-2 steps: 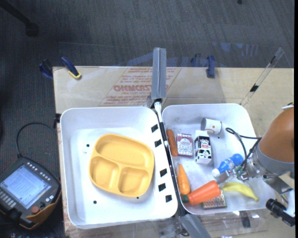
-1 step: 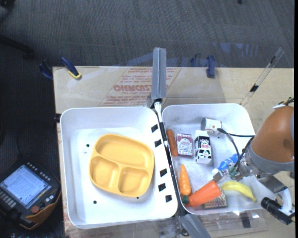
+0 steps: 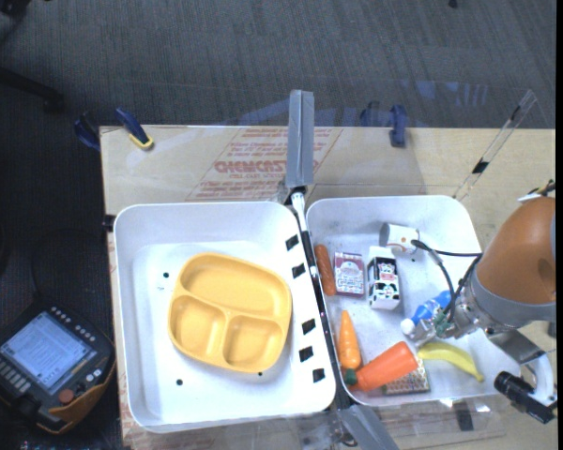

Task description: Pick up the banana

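The yellow banana [image 3: 456,358] lies in the right bin [image 3: 450,212], near its front right corner, just right of a large carrot [image 3: 387,365]. My arm, with its orange band [image 3: 524,255], reaches in from the right. The gripper [image 3: 443,322] hangs just above and slightly left of the banana, close to a small blue and white bottle [image 3: 420,319]. The wrist hides part of the bin's right side.
The right bin also holds a smaller carrot [image 3: 349,339], a sausage [image 3: 326,269], a red card box [image 3: 349,274], a cow-print carton [image 3: 384,283] and a white cylinder [image 3: 400,236]. A yellow divided plate [image 3: 230,310] sits in the left bin [image 3: 141,232].
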`<control>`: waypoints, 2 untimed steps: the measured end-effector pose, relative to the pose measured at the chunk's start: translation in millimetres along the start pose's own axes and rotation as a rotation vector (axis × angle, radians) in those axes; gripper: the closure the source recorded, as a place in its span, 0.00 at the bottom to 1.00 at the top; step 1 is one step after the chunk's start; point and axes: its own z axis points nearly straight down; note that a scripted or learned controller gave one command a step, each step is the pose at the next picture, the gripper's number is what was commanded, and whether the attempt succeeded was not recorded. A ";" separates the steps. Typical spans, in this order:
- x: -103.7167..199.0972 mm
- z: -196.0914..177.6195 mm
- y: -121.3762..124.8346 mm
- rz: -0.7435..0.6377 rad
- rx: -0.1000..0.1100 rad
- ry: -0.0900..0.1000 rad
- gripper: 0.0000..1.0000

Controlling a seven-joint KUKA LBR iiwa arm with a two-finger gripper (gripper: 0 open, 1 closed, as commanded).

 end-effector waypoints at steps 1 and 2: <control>51.6 -91.8 12.3 0.414 0.009 0.003 1.00; 51.6 -91.8 12.3 0.414 0.010 0.004 0.00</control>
